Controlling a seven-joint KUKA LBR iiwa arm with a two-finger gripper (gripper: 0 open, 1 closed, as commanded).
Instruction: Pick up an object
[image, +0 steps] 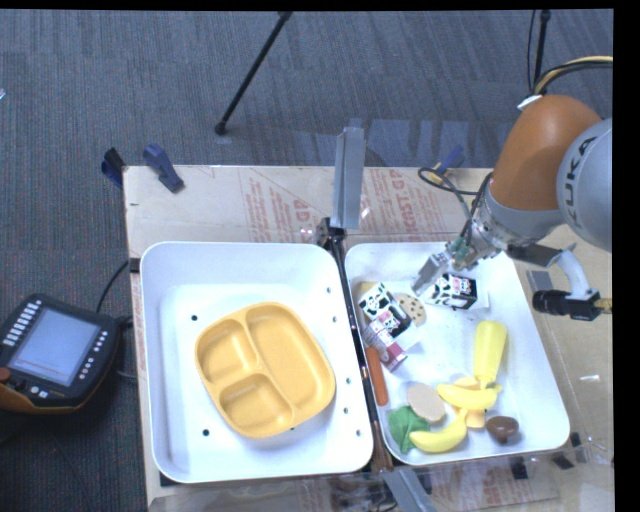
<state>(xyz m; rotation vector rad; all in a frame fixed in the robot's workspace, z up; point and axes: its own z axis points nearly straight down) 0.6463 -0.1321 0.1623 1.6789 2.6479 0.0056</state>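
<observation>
The surface (250, 195), a board with red printing, carries two shallow white bins side by side, and the grey arm (560, 170) with its orange band reaches in from the right above the right bin (530, 330). The left bin (170, 290) lies well to the left of the gripper and holds a yellow divided tray (263, 368), resting flat with its three compartments facing up. The gripper (448, 268) hangs over the upper part of the right bin, and its two fingers stand apart with nothing between them. Just to its right and slightly below, almost touching it, sits a small black-and-white carton (455, 290). Below and to the left of the gripper lies a second cow-patterned carton (381, 308), tilted, with a round biscuit-like piece (411, 308) just beside it. Farther below, a pale yellow block (489, 347) stands lengthwise, and under it lie yellow banana-shaped pieces (465, 395), one of them (440, 438) near the bin's lower edge. A thin orange stick (377, 375) runs along the left wall of this bin, below and left of the gripper. Near the bottom sit a green leafy piece (403, 425), a tan round slice (426, 402) and a small brown lump (502, 428). Off the surface, far to the left, a handheld control pendant (50, 350) rests on the carpet.
</observation>
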